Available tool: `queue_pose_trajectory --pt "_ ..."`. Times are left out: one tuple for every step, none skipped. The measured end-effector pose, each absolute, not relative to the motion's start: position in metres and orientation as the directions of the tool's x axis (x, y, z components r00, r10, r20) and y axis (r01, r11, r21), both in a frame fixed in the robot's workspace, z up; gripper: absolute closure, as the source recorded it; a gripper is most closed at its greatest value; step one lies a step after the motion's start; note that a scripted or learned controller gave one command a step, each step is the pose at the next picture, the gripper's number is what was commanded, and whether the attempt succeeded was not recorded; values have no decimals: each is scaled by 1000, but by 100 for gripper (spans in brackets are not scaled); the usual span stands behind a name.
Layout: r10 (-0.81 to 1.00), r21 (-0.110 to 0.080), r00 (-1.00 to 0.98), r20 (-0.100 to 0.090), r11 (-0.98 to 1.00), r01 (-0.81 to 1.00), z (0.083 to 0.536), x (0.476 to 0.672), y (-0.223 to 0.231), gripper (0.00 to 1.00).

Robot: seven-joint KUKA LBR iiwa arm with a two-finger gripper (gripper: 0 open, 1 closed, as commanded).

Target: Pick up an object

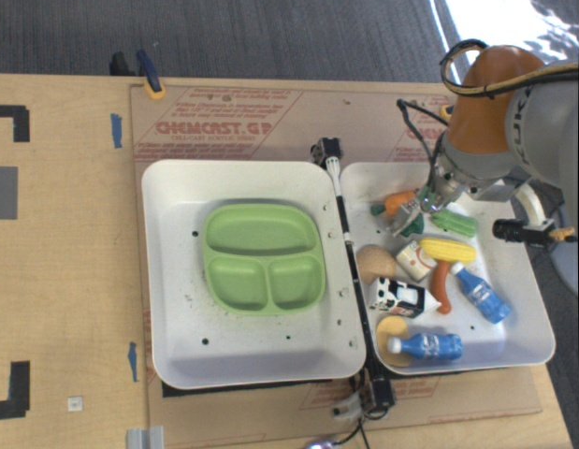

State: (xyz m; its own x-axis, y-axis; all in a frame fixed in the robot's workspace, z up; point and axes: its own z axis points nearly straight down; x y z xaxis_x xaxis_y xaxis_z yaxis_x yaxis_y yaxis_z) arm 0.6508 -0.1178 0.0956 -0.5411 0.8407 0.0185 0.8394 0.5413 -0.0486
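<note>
The orange toy (398, 200) lies in the right bin (532, 335), at its upper left part, and the gripper (426, 202) is just beside this toy, low over the bin; I cannot tell the state of its closing parts. In the same bin, below the orange toy, lie a yellow corn cob (447, 249), a green piece (454, 223) and two blue bottles (427, 346), while the left bin (167, 279) holds a green divided plate (264, 255).

1 fixed camera above bench (65, 251), slanted downward (both bins framed).
</note>
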Motion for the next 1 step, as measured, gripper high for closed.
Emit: queue_pose_trajectory --pt "912 0 -410 1 410 912 185 600 -41 100"
